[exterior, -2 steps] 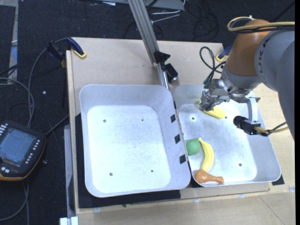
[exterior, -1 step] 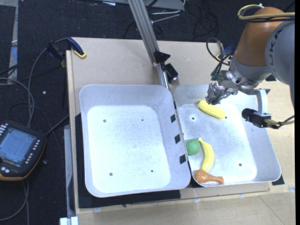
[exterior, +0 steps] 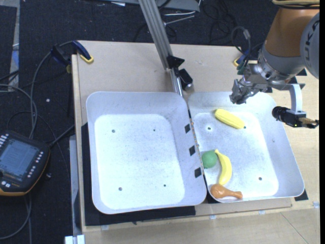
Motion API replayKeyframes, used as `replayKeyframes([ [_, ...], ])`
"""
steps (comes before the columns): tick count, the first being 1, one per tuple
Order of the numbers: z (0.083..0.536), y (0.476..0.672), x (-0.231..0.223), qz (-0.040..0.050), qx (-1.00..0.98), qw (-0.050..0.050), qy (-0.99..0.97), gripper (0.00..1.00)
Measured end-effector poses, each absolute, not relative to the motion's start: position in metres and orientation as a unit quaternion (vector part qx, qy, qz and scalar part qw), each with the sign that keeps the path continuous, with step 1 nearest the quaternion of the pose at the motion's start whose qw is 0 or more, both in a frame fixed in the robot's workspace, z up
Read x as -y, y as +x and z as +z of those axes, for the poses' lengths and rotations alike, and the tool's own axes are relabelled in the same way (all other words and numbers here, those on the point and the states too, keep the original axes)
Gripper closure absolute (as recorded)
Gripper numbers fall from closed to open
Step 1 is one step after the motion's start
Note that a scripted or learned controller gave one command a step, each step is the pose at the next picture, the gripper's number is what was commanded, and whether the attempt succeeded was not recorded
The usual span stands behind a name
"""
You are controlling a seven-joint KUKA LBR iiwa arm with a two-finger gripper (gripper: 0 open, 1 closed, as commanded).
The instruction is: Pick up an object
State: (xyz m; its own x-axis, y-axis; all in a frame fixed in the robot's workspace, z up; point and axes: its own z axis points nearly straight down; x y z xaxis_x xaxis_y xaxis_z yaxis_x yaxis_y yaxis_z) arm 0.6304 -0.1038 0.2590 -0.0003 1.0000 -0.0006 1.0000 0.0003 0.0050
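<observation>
The right bin (exterior: 274, 151) holds a yellow corn-like piece (exterior: 229, 119) near its back, a yellow banana (exterior: 224, 169) toward the front, a green ball (exterior: 208, 159) touching the banana's left side, and an orange gourd-shaped piece (exterior: 225, 191) at the front edge. My gripper (exterior: 239, 97) hangs above the bin's back rim, up and to the right of the corn piece, with nothing seen between its fingers.
The left bin (exterior: 101, 116) lies beside the right one, joined along a dark seam with clips (exterior: 193, 149). A slanted metal pole (exterior: 160, 34) rises behind the bins. A teach pendant (exterior: 18, 161) lies off the bench at the left.
</observation>
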Motion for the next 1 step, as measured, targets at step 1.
replayKeyframes([
  [1, 0.2443, 0.6202, 0.0477, 0.0002, -0.709, -0.001, 0.706, 1.00],
])
